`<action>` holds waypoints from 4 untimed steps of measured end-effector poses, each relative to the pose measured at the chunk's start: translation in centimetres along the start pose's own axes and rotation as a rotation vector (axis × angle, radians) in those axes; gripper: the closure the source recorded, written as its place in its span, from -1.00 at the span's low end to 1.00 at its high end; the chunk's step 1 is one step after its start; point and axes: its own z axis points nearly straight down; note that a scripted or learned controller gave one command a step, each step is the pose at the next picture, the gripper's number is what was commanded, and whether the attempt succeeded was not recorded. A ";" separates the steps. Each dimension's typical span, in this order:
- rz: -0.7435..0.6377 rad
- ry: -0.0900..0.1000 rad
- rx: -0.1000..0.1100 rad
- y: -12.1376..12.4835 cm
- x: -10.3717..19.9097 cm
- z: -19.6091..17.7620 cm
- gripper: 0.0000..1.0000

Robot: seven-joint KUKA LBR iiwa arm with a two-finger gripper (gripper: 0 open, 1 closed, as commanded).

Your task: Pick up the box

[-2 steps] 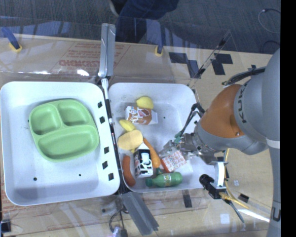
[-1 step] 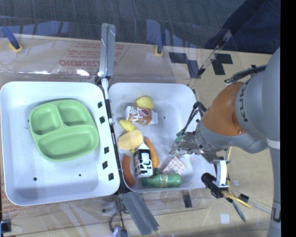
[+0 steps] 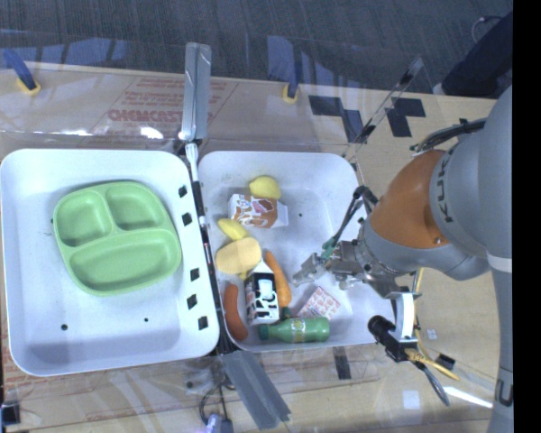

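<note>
My claw [image 3: 317, 264] hangs open beside the box [image 3: 255, 211]; it seems light and stiff, so I grip its sides

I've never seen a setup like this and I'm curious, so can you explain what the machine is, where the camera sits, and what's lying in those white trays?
One camera looks down at a slant on two white bins. The grey and orange thing on the right is a robot arm; its end effector hangs over the right bin, holding nothing I can see. The left bin holds a green divided plate. The right bin holds toy food: a small box, yellow pieces, a black-and-white carton, a green bottle and a wrapper. The arm's job is to pick up the box.
</note>
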 end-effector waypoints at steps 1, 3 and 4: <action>0.027 -0.001 -0.001 1.3 -0.6 1.0 -1.00; -0.116 0.002 -0.003 -0.8 -0.7 -0.1 1.00; -0.115 0.002 0.000 -0.9 -0.7 0.0 -1.00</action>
